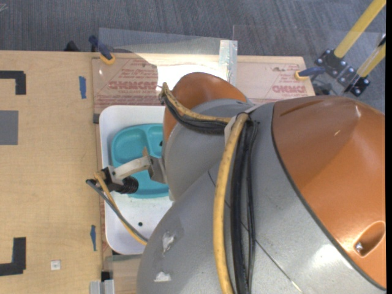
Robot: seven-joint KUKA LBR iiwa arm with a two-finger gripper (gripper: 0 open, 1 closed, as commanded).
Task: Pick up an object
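Teal tray (130, 147) in the white bin (108, 120); claw (154, 169) low over it, state not readable.
The tray lies flat in the upper half of the bin's visible floor, with a rounded corner toward the view's upper left and a raised divider splitting it into compartments. The visible part runs longer top-to-bottom in the view than across, but the arm (275, 201) hides its right side, so its true long axis cannot be told. The claw sits at the tray's right edge under the arm, and it cannot be told whether it is released or clenched. A brown-papered sheet (131, 81) behind the bin carries repeated red print, apparently "CHEMCAST", though it is not sharp. Blue tape (82, 86) marks the wooden surface (49, 164).
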